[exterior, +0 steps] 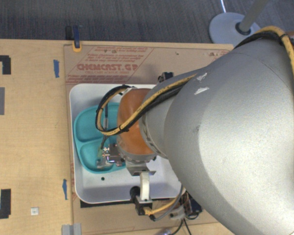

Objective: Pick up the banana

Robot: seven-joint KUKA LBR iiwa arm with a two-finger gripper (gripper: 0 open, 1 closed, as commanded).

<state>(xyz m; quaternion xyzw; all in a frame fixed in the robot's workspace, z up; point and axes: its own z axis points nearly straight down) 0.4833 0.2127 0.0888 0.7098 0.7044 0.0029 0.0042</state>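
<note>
Arm: grey arm [235, 131] nearest the camera, bulking over the right half of the view and covering much of the bench; it reaches in from the right and points down into a bin.
Orange band: orange band [132, 124] just above the wrist, over the middle of the bin, with black and yellow cables [108, 112] looping off its left side.
Claw: claw [108, 156] sits below the wrist, down over the teal tray's lower part; its metal parts show, but I cannot tell how far it is open, nor whether it has hold of anything.
Bin: white bin [88, 190], shallow with rounded corners, its left wall and lower left floor bare to view; the rest lies under the arm.
Teal tray: teal tray [83, 131] with two hollows lies in the left part of the bin, partly under the wrist and cables.
Banana: cannot be made out; the arm hides most of the bin's floor.
Bench: tan bench [29, 131] with black marks and small blue tape pieces at the left; a brown board with red print [108, 65] lies behind the bin.
Floor: dark grey floor [112, 9] along the top, with a grey round stand base [228, 28] at the upper right.
</note>
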